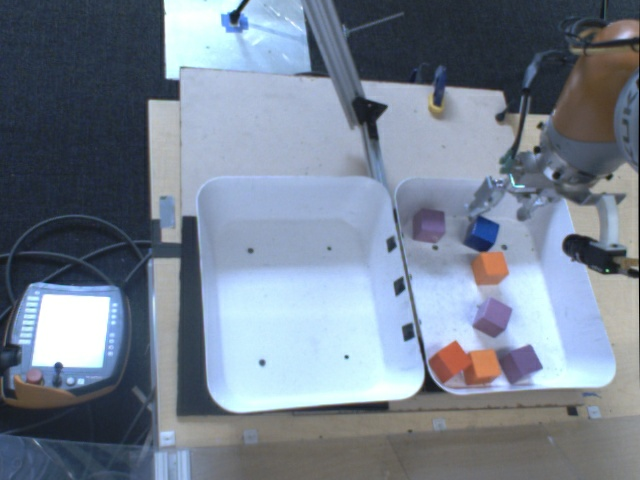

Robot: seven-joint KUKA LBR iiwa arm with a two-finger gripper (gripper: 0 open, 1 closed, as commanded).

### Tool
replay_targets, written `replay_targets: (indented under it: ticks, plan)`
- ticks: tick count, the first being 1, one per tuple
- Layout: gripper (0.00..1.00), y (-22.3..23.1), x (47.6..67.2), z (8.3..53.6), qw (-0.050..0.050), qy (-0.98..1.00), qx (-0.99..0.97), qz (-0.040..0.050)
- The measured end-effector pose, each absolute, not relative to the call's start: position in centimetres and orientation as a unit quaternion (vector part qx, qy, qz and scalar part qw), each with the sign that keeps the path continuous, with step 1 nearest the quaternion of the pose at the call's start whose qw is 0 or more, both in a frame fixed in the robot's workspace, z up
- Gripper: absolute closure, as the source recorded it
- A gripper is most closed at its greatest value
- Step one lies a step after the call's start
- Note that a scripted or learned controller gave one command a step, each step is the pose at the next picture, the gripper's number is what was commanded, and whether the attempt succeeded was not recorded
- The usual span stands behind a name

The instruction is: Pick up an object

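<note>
Claw hangs low over the top end of the right bin, and I cannot tell how wide it is or if it has hold of anything. Just under its tip sits a blue block, so close they may be touching. A purple block is a little to its left. Below the blue one comes an orange block, then another purple block. Three more blocks huddle far from the claw at the bottom. I think the pick is not done yet: no block looks lifted, and the grab and the lift are still to do
</note>
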State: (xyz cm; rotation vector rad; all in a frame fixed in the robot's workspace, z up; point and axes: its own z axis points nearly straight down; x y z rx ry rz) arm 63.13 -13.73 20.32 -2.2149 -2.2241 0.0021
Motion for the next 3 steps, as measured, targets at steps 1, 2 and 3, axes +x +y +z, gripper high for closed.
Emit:
replay_targets:
  ticks: [1, 2, 3]
  plan:
    - [0.00, -13.7, 63.2, 20.6, -0.001, -0.709, -0.705, -0.0004]
    - [0.00, -14.0, 63.0, 16.4, 0.001, -0.708, -0.706, 0.0009]
    - [0.00, -13.9, 62.4, 12.1, 0.001, -0.708, -0.706, 0.0008]
